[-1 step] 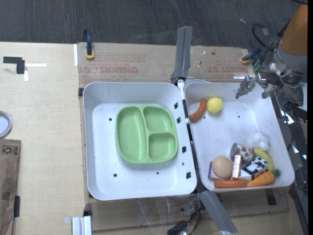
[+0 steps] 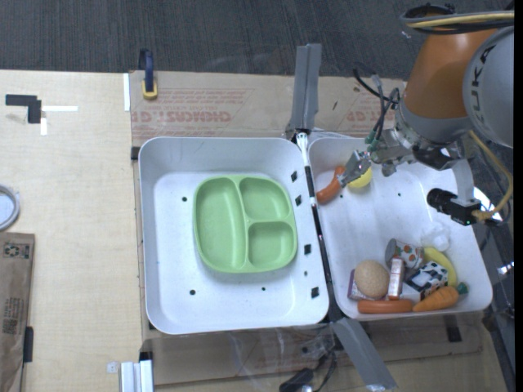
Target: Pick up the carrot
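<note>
End effector (image 2: pixel 355 167) sits over the far-left corner of the right shallow white bin (image 2: pixel 406 207), fingers closed on one end of a small orange carrot-shaped toy (image 2: pixel 331 187). That carrot hangs tilted, lower end down by the bin's left wall, just beside the divider between the two bins. A yellow rounded item (image 2: pixel 360 178) sits right against the fingers; can't tell if it's touching the carrot.

Grey arm with orange band (image 2: pixel 449 68) comes in from the counter's right edge, above the bin's far side.

Near-right corner of the same bin holds a pile: second orange carrot with green top (image 2: pixel 437 299), long orange-red sausage-shaped piece (image 2: pixel 386 306), tan egg-shaped object (image 2: pixel 371 278), yellow banana (image 2: pixel 440 261), a small black-and-white box (image 2: pixel 424 278). All packed together, touching, well apart from the end effector.

Left shallow white bin (image 2: pixel 159 243) carries a light green three-compartment plastic tray (image 2: pixel 244 223), roughly centred.

Wooden counter (image 2: pixel 65 219) to the left: brown paper bag (image 2: pixel 15 292) at the near-left edge, roll of clear tape (image 2: pixel 6 209) just beyond it.
</note>
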`<action>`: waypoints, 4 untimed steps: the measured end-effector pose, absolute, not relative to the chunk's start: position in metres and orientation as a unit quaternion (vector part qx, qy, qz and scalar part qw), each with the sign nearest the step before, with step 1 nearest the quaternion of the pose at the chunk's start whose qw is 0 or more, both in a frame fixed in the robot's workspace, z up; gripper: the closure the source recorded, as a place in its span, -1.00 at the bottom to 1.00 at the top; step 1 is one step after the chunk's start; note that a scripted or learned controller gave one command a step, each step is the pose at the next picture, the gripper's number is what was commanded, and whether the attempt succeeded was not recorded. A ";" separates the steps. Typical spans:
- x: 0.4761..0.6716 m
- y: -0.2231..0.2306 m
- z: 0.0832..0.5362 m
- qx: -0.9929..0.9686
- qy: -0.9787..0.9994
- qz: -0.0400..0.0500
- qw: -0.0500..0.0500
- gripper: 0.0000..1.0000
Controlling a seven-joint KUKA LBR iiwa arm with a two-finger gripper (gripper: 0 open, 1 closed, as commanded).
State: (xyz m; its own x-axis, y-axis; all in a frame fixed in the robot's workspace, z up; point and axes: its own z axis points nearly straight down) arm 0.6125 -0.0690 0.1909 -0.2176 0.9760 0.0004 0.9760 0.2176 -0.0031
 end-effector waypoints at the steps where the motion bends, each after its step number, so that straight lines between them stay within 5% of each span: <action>1: 0.624 -0.041 0.191 -0.590 -0.807 0.000 0.000 -1.00; 2: 0.657 -0.101 0.092 -0.617 -0.787 0.000 -0.001 -1.00; 3: 0.568 -0.148 0.092 -0.719 -0.695 0.001 0.001 -1.00; 4: 0.629 -0.110 0.092 -0.636 -0.772 0.000 -0.001 -1.00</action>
